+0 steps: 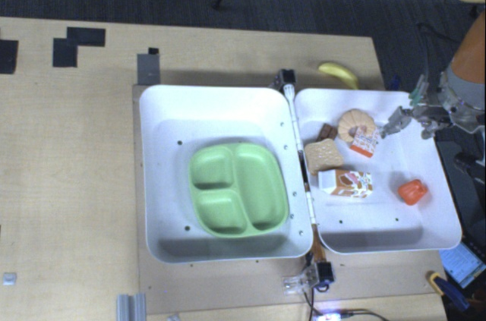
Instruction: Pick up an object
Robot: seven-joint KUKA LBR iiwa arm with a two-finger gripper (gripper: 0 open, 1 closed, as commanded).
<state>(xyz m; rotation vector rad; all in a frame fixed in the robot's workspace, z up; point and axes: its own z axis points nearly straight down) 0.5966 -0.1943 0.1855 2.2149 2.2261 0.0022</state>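
Overhead, two white bins side by side on a wooden bench. Left bin [163,130]: a green divided plate [237,189] lying flat near the middle. Right bin [437,183]: a round wrapped cookie [357,128] near the back, a tan cracker [323,155] just beside the shared rim, a small carton [345,184] in front of that, an orange piece [411,192] well apart toward the right wall. Arm [469,73] reaching in from the right, orange band above the wrist, held low over the right bin's far corner. Gripper [406,108] pointing left toward the cookie, nothing between its fingers, spread apart. Yellow banana [338,73] on the bench behind the right bin.
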